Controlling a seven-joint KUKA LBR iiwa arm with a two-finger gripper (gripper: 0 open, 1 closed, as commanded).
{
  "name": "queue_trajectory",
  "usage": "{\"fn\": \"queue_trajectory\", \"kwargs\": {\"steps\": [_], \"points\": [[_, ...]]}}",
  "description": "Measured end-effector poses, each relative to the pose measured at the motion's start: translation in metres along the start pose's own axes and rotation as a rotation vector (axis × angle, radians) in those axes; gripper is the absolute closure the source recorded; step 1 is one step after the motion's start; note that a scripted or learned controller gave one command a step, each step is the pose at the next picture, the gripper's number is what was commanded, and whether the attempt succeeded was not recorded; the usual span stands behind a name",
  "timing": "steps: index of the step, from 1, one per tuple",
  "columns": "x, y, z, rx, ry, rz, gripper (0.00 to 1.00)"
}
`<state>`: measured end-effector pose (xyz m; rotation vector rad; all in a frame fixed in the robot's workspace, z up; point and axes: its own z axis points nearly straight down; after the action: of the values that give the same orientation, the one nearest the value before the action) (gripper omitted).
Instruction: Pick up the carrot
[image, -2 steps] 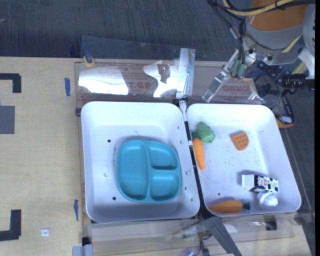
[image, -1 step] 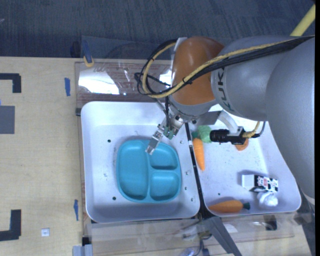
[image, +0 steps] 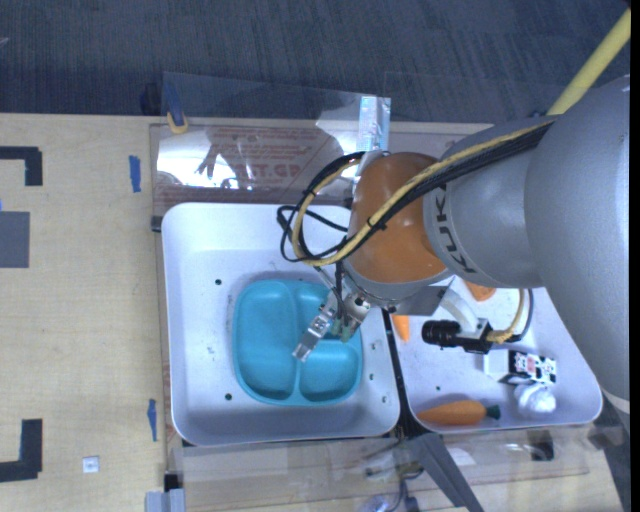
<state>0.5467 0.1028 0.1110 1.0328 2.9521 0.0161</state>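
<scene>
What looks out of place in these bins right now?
The gripper hangs over the blue divided tray in the left bin, while the carrot lies in the right bin, well apart. Nothing looks spilled or damaged.

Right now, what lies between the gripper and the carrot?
In the camera view, the rims where the two bins meet separate the gripper, over the blue divided tray, from the carrot.

Glossy turquoise plastic tray (image: 270, 335), smooth white bins (image: 195, 300), seemingly pale wood bench (image: 80, 300).
</scene>
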Motion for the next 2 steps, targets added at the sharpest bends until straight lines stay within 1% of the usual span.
{"fn": "queue_trajectory", "kwargs": {"steps": [1, 2], "points": [[-0.017, -0.039, -0.073, 0.017, 0.006, 0.375, 0.00], [-0.083, -0.071, -0.071, 0.020, 0.005, 0.646, 0.00]]}}
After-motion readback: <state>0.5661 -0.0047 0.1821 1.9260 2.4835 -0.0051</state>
